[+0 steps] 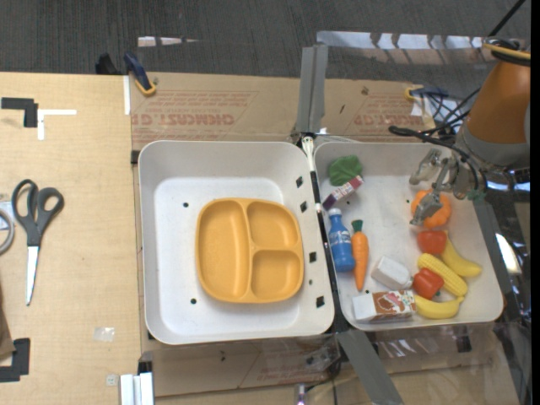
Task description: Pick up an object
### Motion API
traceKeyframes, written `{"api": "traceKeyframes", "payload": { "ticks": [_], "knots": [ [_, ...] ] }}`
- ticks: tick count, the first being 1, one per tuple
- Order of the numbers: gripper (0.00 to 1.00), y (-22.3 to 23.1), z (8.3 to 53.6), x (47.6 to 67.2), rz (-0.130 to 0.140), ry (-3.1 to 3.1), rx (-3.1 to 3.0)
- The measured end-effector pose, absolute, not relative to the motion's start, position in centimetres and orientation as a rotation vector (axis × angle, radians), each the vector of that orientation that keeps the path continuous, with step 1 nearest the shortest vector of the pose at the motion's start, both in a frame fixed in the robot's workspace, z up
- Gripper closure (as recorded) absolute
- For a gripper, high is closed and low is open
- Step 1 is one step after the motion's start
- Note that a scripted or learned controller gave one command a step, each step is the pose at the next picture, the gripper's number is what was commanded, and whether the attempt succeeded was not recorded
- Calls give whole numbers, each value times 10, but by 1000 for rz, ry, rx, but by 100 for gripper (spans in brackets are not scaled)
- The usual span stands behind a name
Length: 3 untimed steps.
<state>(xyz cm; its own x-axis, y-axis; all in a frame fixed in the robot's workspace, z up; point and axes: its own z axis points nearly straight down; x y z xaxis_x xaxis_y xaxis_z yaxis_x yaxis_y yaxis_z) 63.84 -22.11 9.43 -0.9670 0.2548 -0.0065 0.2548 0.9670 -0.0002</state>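
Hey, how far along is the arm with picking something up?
Done: the gripper has reached the right bin, low over the orange toy. In hand: closing in on it; a grasp isn't visible. Left: grip and lift it clear.

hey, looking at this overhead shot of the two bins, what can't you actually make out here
- Gripper: its fingers lie over the orange toy in the camera view; too small and cluttered to tell whether they grip it.
- Arm: cut off by the right edge.
- Carton: its print is too small to read.
- Lower banana: partly covered by the corn and a red piece.
- Scissors: something beside them is cut off by the left edge.
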Motion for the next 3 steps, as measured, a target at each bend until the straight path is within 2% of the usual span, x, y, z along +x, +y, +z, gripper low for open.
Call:
{"api": "traceKeyframes", "payload": {
  "ticks": [1,2,3],
  "knots": [
    [100,-221,106,641,-4,3102,398],
    [100,-175,92,566,0,3029,828],
    [100,-143,92,533,0,2912,1181]
  ]
}}
